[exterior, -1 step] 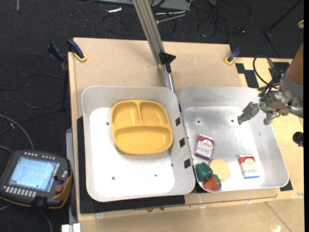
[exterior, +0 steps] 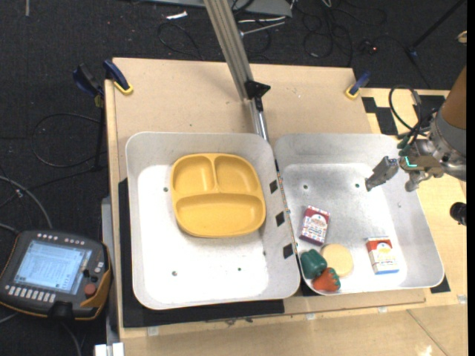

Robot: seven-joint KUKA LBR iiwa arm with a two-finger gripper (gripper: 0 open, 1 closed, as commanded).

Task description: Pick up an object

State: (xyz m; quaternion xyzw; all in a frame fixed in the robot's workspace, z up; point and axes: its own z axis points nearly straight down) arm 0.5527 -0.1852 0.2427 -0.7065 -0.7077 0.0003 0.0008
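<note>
My gripper [exterior: 397,177] hangs over the right bin's [exterior: 349,199] far right side, fingers spread open with nothing between them. One dark finger [exterior: 381,173] points left, the other sits near the bin's right rim. Below it, toward the bin's front, lie a small red and white carton [exterior: 314,225], a second red and white carton [exterior: 382,255], a pale round disc [exterior: 338,257], and a green and red pepper-like toy [exterior: 319,270]. All of them lie apart from the gripper.
The left bin [exterior: 148,221] holds a yellow divided plate [exterior: 218,194]. A metal pole [exterior: 231,39] rises from the ridge between the bins. A teach pendant [exterior: 52,273] lies on the floor at the left. Clamps sit on the bench's far corners.
</note>
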